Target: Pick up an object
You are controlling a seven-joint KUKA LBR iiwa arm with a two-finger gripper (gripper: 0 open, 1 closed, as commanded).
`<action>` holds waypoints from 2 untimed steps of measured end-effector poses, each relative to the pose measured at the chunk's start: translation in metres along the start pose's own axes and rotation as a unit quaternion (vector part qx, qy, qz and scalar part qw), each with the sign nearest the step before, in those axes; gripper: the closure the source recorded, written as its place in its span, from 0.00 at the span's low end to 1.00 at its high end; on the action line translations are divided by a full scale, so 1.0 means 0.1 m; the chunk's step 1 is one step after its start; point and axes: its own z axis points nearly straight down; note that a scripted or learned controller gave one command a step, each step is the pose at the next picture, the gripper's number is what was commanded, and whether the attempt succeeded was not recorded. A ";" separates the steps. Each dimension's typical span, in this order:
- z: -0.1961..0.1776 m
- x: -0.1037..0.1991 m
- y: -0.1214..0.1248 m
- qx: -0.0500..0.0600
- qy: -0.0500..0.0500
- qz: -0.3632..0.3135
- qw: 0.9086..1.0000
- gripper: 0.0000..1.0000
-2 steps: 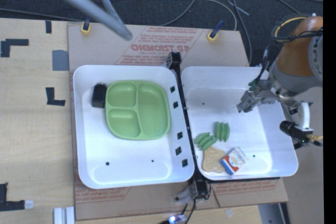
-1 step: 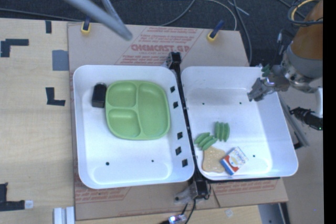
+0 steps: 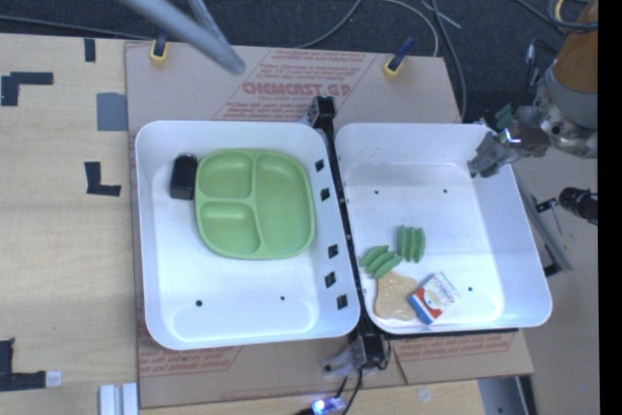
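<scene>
Gripper sits at the right bin's rim, about 2 o'clock, apart from all contents; whether it is open or closed cannot be told, and nothing is seen in it.

Candidate objects cluster at the bin's 6 o'clock: green pods, a tan piece and a small packet, touching or nearly so, which may complicate a clean pick.

Left bin holds a green tray and a black block at its 9 o'clock.

Cardboard print partly reads "CHEMCAST GP".
</scene>
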 end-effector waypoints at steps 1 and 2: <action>-0.05 0.56 -0.07 0.001 0.001 -0.002 1.000 1.00; -0.09 1.08 -0.12 0.002 0.001 -0.002 1.000 1.00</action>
